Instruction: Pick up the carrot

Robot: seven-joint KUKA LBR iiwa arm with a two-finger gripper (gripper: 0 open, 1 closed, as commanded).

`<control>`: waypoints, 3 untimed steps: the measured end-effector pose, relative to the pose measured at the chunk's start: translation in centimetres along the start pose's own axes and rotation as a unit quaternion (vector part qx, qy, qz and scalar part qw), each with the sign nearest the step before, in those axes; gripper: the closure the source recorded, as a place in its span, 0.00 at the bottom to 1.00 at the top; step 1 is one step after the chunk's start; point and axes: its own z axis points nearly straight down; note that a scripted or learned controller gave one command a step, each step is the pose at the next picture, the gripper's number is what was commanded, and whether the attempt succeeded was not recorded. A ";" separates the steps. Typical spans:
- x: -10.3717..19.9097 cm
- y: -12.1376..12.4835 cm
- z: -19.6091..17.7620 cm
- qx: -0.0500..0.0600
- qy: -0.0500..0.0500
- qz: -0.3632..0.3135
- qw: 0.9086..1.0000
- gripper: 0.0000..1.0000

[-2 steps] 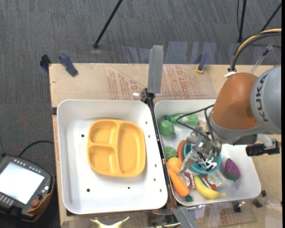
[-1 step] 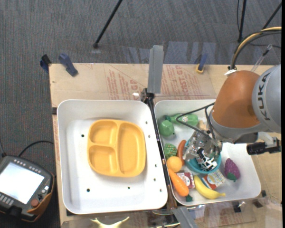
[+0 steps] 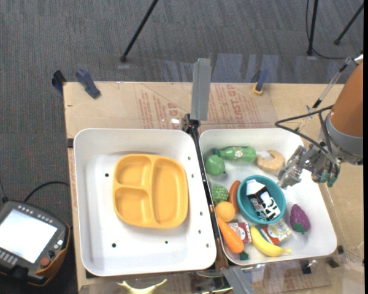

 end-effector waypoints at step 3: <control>1.7 0.3 6.1 0.001 0.002 0.146 0.989 1.00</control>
